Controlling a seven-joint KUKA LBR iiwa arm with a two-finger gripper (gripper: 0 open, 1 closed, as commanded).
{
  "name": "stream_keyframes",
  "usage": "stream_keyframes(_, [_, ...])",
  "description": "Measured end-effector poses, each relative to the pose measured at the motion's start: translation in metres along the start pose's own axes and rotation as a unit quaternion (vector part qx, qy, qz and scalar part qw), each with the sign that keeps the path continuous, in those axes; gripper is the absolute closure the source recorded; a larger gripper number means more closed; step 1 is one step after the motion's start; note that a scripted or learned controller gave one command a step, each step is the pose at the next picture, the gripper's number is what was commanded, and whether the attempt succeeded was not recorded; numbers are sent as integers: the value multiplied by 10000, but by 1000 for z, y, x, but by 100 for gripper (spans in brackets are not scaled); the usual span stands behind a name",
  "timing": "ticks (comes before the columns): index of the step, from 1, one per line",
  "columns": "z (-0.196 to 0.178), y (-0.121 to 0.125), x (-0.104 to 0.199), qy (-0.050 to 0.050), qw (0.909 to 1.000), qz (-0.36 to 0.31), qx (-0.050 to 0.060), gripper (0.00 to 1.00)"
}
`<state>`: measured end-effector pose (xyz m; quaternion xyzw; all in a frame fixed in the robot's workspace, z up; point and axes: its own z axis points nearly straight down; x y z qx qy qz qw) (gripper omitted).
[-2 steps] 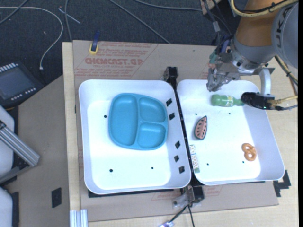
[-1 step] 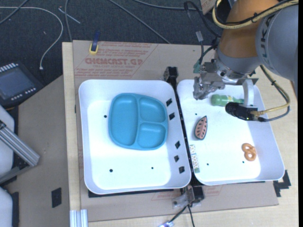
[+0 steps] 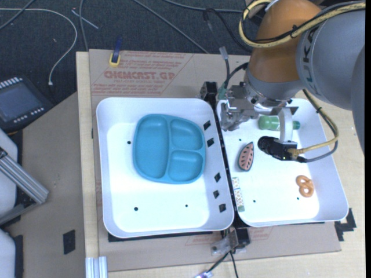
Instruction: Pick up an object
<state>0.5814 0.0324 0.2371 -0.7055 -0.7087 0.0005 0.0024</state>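
While the arm (image 3: 342, 51) reaches in from the right of the camera view, its jaws hang over the far left corner of the right bin (image 3: 278, 198), close to where that bin meets the left bin (image 3: 110, 172). Whether they are wide or narrow cannot be told from this angle. Just right of them a green thing (image 3: 269, 122) lies on the bin floor, partly hidden by the wrist. Nearer the camera, a brown oval (image 3: 246, 156) lies below the jaws and apart from them. A pretzel (image 3: 304, 185) rests well apart toward the bin's right side. A narrow strip (image 3: 237, 193) lies along the left wall of this bin. The left bin holds a blue plate (image 3: 169, 148) with three compartments, set flat toward its far half. Both bins sit side by side on the table (image 3: 145, 74).
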Motion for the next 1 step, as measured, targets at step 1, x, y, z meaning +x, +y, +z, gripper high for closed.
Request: stream_keyframes(1, [0, -16, 52, 1, 10000, -4, -1, 100])
